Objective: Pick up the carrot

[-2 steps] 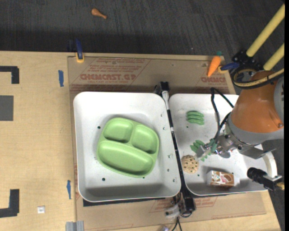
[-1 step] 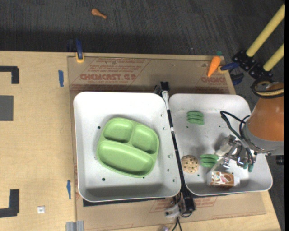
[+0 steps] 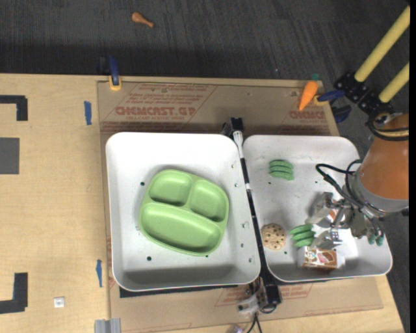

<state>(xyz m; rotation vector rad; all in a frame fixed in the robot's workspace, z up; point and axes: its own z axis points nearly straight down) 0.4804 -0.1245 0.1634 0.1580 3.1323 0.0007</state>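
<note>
**Figure: Carrot pick not yet begun; gripper low in the right bin**

The gripper (image 3: pixel 333 229) is shown low over the near right part of the right bin (image 3: pixel 370 148), below the orange band of the arm (image 3: pixel 385 170). Whether it is clenched or released cannot be told from this slanted view, since the mechanism is seen as a cluster of metal parts and cables; no carrot is seen at it. Just beside the gripper, toward the bin's centre, a green bean-like piece (image 3: pixel 301 234) is lying, and directly in front of it a small printed packet (image 3: pixel 320 258) is resting near the bin's front wall. A cookie (image 3: pixel 273 237) is seen further left, near the divider between the bins, and a second green ridged piece (image 3: pixel 281 170) is lying toward the far side of the same bin. The left bin (image 3: pixel 123 195) is occupied by a green divided plate (image 3: pixel 185 211).

The carrot (image 3: pixel 308 95) is located outside both bins, on the cardboard sheet (image 3: pixel 156 109) beyond the far edge of the right bin, close to a blue clamp (image 3: pixel 331 96). A second small orange object (image 3: pixel 142 19) is seen on the dark floor beyond the bench.

The task is judged to be at its outset: the carrot is untouched and well apart from the gripper. A lift out of the bin, a reach past its far wall, a descent and a closure on the carrot are all left to be done.
</note>
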